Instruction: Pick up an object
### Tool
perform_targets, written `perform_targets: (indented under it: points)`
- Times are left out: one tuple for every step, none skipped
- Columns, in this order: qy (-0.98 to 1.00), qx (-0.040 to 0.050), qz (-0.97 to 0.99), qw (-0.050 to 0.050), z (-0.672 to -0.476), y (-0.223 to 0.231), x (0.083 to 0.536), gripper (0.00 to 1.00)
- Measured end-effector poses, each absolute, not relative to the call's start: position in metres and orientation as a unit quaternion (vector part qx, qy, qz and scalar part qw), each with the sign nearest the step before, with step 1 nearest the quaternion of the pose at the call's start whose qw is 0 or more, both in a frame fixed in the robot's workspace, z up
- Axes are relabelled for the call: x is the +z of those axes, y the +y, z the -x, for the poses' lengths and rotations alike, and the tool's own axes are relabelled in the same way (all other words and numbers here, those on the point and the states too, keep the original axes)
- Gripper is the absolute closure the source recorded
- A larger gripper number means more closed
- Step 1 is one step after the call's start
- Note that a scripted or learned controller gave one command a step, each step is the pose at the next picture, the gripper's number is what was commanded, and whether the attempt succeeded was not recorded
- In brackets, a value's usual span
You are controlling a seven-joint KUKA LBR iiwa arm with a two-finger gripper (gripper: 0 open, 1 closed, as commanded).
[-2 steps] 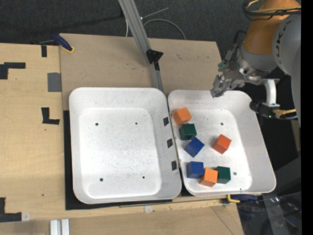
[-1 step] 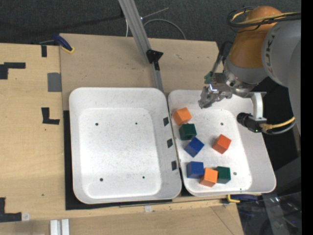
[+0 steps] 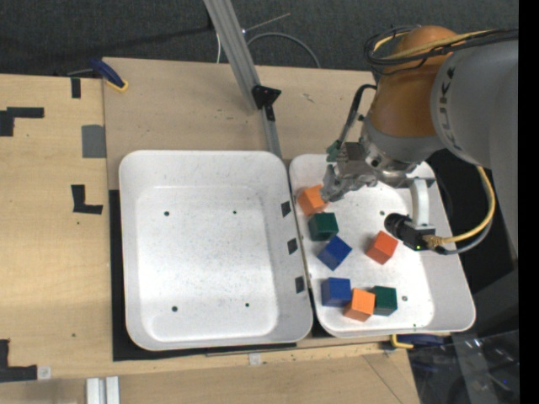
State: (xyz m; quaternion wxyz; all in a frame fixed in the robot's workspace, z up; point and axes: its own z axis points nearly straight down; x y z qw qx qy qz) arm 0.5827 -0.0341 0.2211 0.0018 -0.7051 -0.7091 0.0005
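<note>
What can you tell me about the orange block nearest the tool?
The orange block is a small cube with a plain matte surface, perhaps wood or foam. It sits tilted near the left wall of the right bin, at that bin's far end. The tool is right beside it, partly covering its right edge. A green block lies just in front, close or touching.

The light wooden bench [image 3: 194,112] carries two shallow white plastic bins side by side on a black mat [image 3: 115,310]. The larger left bin [image 3: 202,251] touches the smaller right bin [image 3: 438,310]. Black tape marks [image 3: 80,199] and a grey patch [image 3: 93,140] lie at the bench's left, with what seems a blue-and-yellow clamp [image 3: 109,72] near its far edge.
</note>
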Motion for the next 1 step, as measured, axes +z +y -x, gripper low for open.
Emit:
perform_targets:
  points:
    - [-0.709, 0.0006, 0.705, 0.002, -0.5606, 0.0031, 0.2227, 1.0]
